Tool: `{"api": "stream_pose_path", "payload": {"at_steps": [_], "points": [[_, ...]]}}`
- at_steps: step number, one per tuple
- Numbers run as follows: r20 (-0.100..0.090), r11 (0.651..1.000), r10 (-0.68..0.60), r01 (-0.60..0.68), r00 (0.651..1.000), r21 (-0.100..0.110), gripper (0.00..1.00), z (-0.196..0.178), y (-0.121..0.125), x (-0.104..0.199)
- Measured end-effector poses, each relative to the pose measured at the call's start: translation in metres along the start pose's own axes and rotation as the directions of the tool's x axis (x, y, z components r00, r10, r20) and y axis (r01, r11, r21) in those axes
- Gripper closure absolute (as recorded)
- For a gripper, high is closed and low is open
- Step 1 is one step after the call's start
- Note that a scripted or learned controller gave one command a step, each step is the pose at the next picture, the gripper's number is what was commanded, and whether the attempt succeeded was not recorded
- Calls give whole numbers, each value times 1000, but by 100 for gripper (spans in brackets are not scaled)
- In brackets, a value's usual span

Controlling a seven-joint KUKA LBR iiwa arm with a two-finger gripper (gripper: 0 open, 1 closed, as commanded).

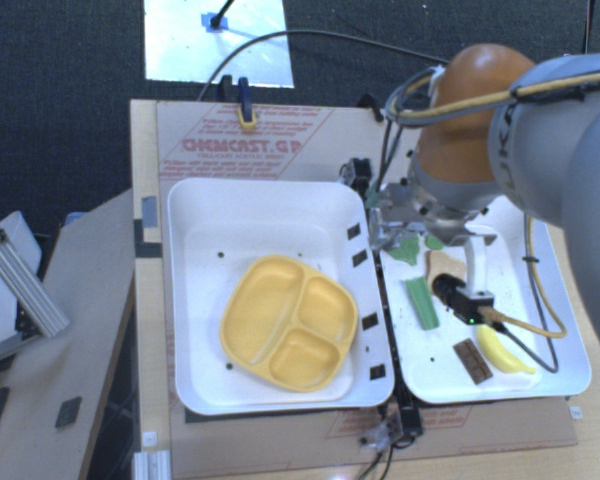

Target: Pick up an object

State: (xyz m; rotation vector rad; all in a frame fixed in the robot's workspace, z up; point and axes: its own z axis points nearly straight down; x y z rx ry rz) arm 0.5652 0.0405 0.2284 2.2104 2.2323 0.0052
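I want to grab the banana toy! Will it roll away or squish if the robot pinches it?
The yellow banana lies flat on its curved side in the right bin, so it probably won't roll far. It looks smooth and glossy, likely plastic: stiff, light, maybe slippery. A pinch near its tapered end could make it pivot.

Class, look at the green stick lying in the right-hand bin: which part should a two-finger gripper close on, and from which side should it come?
Probably the middle of the green stick, from straight above, fingers closing across its narrow width. It lies flat and runs lengthwise down the right bin, so the long sides are the narrow pair. A brown bar and a banana sit apart, lower down.
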Motion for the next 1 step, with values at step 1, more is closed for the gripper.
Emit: {"api": "stream_pose_path", "payload": {"at_steps": [1], "points": [[-1,1000,-1,1,1000,1,100,5,7,63]]}}
